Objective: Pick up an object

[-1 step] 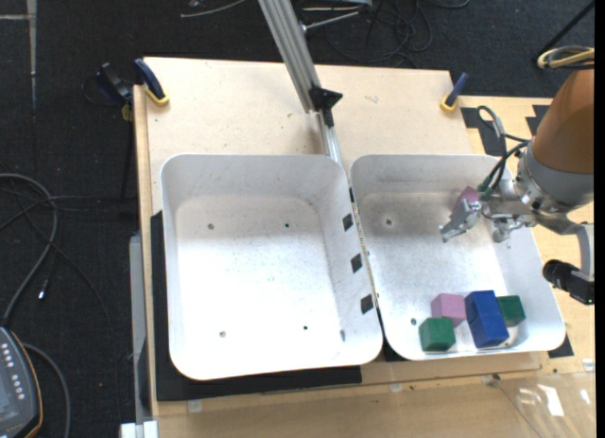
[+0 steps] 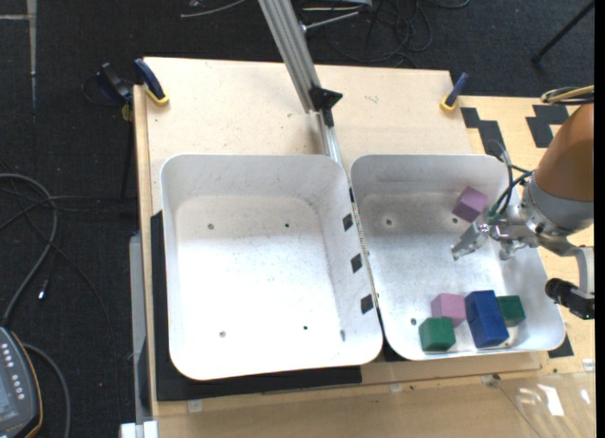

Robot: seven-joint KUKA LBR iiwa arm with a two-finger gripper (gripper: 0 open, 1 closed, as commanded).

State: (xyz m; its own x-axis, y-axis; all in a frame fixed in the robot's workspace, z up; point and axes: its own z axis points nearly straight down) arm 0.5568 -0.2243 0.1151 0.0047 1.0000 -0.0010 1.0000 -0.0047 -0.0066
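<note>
While the jaws (image 2: 477,237) hang over the right bin (image 2: 397,190), seemingly parted and holding nothing, the approach step is in hand. A lilac block (image 2: 470,204) lies just beyond them, while pink (image 2: 448,306), blue (image 2: 486,318) and green blocks (image 2: 437,333) cluster well nearer the camera; next, a descent centred on one block

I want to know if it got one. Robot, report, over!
Gripper open, holding nothing, in right bin. Purple block just beside it. Four more blocks clustered at near edge. Nothing in the way.
</note>
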